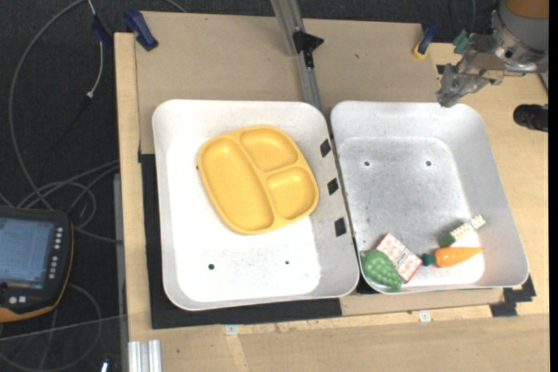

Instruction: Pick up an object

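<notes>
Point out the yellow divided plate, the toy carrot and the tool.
yellow divided plate (258,179): camera view, on the ridge where its three compartments meet.
toy carrot (459,256): camera view, on the middle of its orange body.
tool (450,93): camera view, at its tip, above the right bin's far edge.

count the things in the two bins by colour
yellow: 1, the divided tray in the left bin
green: 1, the leafy toy in the right bin
orange: 1, the carrot
red and white: 1, the small box
pale: 1, the little piece above the carrot
total: 5
</notes>
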Robot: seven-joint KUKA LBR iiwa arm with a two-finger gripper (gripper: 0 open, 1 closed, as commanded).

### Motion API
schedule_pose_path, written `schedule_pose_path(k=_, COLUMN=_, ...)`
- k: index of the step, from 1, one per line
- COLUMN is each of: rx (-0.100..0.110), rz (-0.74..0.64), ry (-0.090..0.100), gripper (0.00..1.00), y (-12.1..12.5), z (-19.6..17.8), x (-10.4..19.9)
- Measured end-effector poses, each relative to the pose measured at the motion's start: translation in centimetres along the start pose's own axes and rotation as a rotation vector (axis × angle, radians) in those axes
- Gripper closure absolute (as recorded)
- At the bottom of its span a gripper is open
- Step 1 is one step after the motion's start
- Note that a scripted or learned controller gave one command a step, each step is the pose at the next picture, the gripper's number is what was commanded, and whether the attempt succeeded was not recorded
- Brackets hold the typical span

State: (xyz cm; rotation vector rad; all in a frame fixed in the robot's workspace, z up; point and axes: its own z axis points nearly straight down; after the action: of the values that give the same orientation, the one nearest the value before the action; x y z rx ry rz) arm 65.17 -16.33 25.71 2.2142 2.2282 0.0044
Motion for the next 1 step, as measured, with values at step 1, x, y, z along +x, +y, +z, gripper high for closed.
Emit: schedule_pose_path(k=1, rx=0.004, rz=0.001, ry=0.001, gripper=1.00, y=-0.52, z=0.05, x=4.65)
